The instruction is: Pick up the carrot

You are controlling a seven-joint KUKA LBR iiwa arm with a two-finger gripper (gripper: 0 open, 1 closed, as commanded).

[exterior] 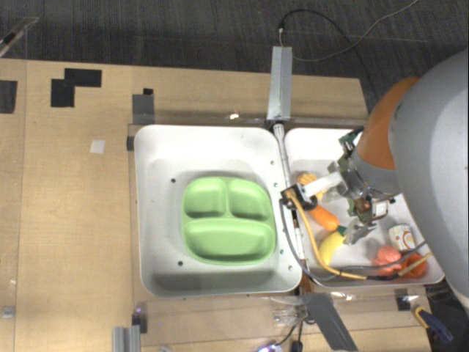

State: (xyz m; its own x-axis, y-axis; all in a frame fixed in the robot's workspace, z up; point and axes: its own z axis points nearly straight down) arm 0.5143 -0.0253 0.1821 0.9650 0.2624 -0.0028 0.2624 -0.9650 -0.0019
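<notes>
While the gripper [350, 213] hangs in the right bin [311, 144] just beside the carrot [325, 216], finger state cannot be told — approach step; next, closing squarely over the carrot.

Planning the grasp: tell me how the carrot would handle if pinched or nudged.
The carrot looks smooth and tapered, so it may slip from a pinch. Its rounded body would probably roll if nudged. It looks like a rigid toy, likely light. The yellow piece beside it may shift too.
</notes>
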